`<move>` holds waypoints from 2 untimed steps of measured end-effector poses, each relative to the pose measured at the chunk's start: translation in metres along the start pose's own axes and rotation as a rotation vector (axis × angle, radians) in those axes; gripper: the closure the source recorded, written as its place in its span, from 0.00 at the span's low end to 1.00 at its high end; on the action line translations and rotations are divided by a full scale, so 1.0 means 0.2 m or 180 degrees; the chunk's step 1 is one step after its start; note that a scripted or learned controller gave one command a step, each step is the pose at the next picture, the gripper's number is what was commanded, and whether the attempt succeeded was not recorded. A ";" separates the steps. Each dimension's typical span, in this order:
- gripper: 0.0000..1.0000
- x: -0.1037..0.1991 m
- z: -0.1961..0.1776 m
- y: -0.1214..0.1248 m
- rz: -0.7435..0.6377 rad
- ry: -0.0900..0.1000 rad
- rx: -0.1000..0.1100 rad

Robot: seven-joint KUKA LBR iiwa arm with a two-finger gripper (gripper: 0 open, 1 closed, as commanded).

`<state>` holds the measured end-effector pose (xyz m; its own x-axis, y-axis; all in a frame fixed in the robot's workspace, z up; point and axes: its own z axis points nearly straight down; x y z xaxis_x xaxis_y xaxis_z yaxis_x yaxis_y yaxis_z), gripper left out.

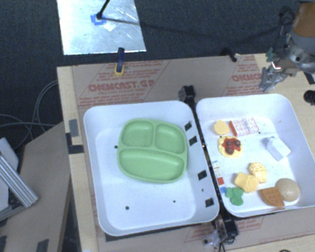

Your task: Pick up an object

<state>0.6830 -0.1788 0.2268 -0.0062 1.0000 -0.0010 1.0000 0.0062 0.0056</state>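
The right bin (301, 135) holds several toy foods. A round yellow piece (221, 127) and a red-and-white packet (244, 126) lie at the back. A tart with red berries (231, 146) sits left of centre, and a grey-white carton (276, 147) lies to its right. At the front are a yellow corn piece (256, 169), a yellow cheese block (245, 182), a green sprig (235, 196), an orange waffle (272, 197) and a beige bun (288, 188). My gripper (268, 77) hangs beyond the bin's far right corner, outside the rim and apart from every object.
The left bin (96, 157) carries a green divided plate (151, 150). A black divider (201, 146) runs between the bins. A silver sheet (101, 22) lies at the back. An aluminium frame (3, 172) and cables stand off the bench's left side.
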 end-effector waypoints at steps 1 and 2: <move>1.00 0.19 -0.04 -0.13 -0.0005 0.0005 0.0013; 1.00 0.36 -0.05 -0.25 -0.0002 0.0003 0.0017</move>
<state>0.6318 -0.1066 0.2370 -0.0068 1.0000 0.0001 1.0000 0.0068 0.0003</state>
